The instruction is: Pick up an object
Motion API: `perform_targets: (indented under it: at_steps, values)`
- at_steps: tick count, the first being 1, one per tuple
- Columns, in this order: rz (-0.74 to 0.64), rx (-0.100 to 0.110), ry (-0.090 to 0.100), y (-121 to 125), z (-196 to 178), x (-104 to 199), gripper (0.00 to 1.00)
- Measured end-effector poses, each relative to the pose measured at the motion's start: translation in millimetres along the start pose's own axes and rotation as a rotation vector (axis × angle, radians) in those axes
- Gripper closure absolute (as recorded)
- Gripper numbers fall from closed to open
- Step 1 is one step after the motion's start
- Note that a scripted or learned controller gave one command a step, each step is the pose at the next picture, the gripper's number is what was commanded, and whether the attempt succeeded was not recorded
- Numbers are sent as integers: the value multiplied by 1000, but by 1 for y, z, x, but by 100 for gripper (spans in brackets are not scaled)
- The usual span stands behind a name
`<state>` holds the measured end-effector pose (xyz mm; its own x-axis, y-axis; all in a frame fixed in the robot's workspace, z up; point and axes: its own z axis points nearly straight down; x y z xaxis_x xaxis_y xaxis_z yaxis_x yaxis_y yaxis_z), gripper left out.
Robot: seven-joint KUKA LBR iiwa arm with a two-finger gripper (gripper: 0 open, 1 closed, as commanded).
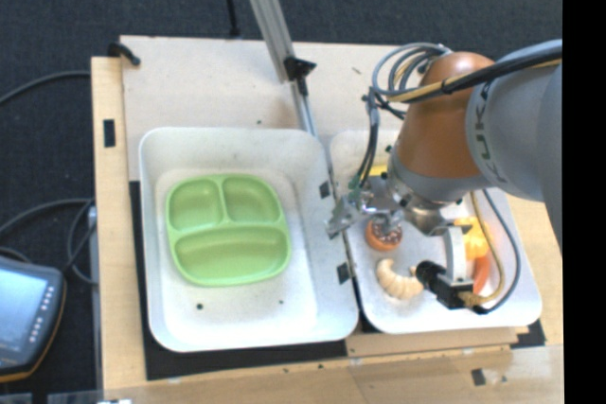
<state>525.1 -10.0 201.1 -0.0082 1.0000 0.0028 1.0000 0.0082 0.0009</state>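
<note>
Two white bins sit side by side on the desk. The jaws hang over the right bin, just above a round orange-brown piece; their spread I cannot tell. Just below them lies a cream croissant-shaped toy. Far left, the left bin holds a green divided plate.

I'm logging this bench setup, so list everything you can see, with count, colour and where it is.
white bins: 2, white, side by side on the bench, left and right
divided plate: 1, light green, three compartments, in the left bin
croissant-shaped item: 1, cream, in the right bin
round item: 1, orange-brown, in the right bin under the wrist
yellow and orange items: number unclear, partly hidden by the arm, right bin
metal rail: 1, silver, slanting above the bins
handheld screen: 1, grey, lower left off the bench
arm: 1, grey with orange band, over the right bin
</note>
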Motion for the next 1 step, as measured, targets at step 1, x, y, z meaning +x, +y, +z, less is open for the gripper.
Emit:
perform_targets:
  at_steps: [1]
  values:
    - [14,-1,-7,45,19,-94,0]
